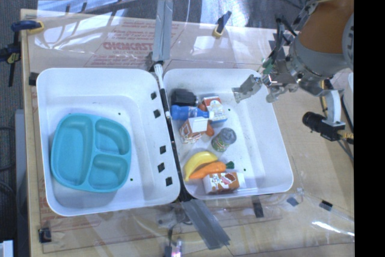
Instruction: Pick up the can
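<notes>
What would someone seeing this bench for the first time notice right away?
Probably the turquoise divided tray, lying alone in the left bin. Next, the colourful clutter packed along the left side of the right bin: a yellow banana, an orange carrot, small cartons, and the can lying beside them. The grey arm's gripper hangs over that bin's upper right part, apart from the can.

A blue divided plate (91, 152) lies in the left bin (60, 84). In the right bin (274, 153), a banana (198, 161) touches a carrot (209, 169), with a small carton (222, 182) just nearer.
</notes>
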Controlling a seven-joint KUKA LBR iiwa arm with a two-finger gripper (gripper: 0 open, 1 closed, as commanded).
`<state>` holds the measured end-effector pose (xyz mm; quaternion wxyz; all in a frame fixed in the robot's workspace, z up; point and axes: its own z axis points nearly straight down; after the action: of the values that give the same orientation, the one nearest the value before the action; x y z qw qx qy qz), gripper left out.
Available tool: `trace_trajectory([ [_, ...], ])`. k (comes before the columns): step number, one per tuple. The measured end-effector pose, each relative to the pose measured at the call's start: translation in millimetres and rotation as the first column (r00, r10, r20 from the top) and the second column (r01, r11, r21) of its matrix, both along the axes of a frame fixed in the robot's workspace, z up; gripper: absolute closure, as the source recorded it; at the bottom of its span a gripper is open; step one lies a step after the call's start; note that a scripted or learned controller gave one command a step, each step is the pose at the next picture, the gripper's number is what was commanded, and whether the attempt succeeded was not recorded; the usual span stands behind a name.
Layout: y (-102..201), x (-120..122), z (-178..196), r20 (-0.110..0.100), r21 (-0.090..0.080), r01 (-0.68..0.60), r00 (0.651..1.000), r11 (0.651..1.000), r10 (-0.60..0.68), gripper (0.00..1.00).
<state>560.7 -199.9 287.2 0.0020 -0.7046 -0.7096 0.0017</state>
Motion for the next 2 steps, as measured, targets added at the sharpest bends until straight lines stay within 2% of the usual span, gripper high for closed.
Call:
trace_trajectory([
  [1, 27, 9, 43, 0.003, 0.0, -0.003, 1.0, 1.0, 0.003, 0.0],
  [2, 31, -36, -129, -0.001, 0.0, 0.094, 0.996, 0.996, -0.094, 0.0],
])
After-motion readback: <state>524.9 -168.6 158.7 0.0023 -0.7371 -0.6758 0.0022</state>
